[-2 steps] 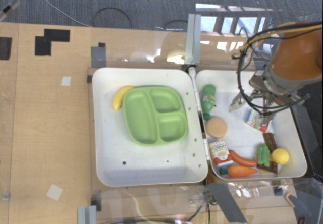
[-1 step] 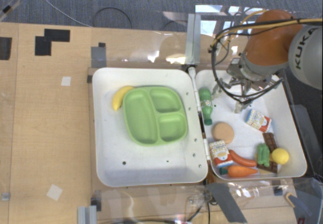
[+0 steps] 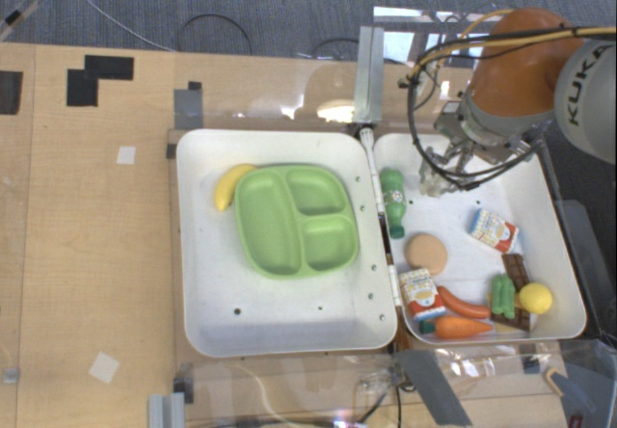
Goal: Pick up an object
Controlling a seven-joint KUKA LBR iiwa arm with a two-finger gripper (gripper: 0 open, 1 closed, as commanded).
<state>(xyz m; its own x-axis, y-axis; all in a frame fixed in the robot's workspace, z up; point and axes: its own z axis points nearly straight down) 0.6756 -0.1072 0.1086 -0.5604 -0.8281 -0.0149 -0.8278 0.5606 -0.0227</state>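
My gripper (image 3: 436, 175) hangs under the orange-banded wrist over the far part of the right bin (image 3: 564, 253), just right of a green bottle (image 3: 391, 193). Nothing is seen held in it. Below it in the bin lie a round tan bun (image 3: 426, 253), a small white carton (image 3: 493, 229), a second carton (image 3: 418, 291), a red sausage (image 3: 465, 304), a carrot (image 3: 461, 327), a green piece (image 3: 502, 296), a brown bar (image 3: 514, 271) and a yellow lemon (image 3: 535, 298).
The left bin (image 3: 280, 325) holds a green divided plate (image 3: 294, 219) with a banana (image 3: 229, 185) at its far-left rim. Cables loop around the wrist (image 3: 419, 89). A metal post (image 3: 368, 69) stands behind the divider between the bins.
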